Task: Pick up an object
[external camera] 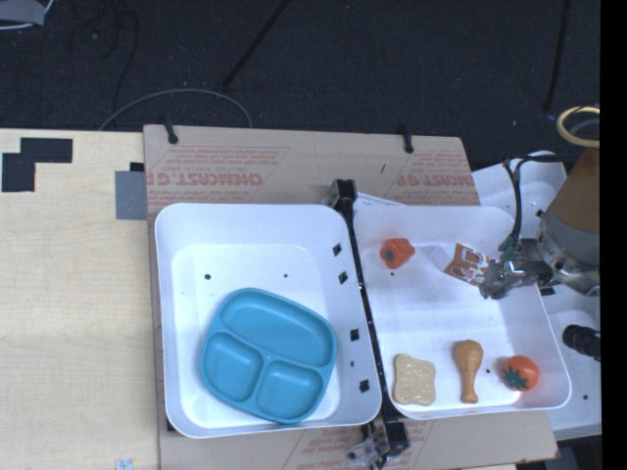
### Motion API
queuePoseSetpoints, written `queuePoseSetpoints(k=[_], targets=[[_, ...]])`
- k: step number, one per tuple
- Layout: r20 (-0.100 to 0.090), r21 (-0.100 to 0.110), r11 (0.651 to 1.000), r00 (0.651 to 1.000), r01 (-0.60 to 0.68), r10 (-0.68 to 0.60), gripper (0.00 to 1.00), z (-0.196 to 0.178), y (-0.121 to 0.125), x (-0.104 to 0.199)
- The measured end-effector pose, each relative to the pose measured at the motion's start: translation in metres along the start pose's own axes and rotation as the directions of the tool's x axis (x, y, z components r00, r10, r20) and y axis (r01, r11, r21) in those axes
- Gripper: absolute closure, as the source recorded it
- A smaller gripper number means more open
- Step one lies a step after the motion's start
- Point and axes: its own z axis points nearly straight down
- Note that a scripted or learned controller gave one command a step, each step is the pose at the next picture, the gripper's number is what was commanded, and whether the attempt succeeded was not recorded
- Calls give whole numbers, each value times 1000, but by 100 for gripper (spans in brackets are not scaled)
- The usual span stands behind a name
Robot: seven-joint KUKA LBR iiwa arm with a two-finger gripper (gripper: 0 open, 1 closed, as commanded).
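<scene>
Camera view, 1 fixed unit: we look down from above the bench at a slant, from its near side toward the dark floor and cables beyond. We stand far enough back to take in both bins whole, the left bin (186, 253) and the right bin (431, 233), plus the cardboard sheet (294, 164) under them. The arm (578, 213) enters from our right.
</scene>
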Motion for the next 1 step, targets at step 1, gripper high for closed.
queuePoseSetpoints(k=[1], targets=[[-1, 2, 1000, 1000, 1, -1, 100, -49, -9, 0]])
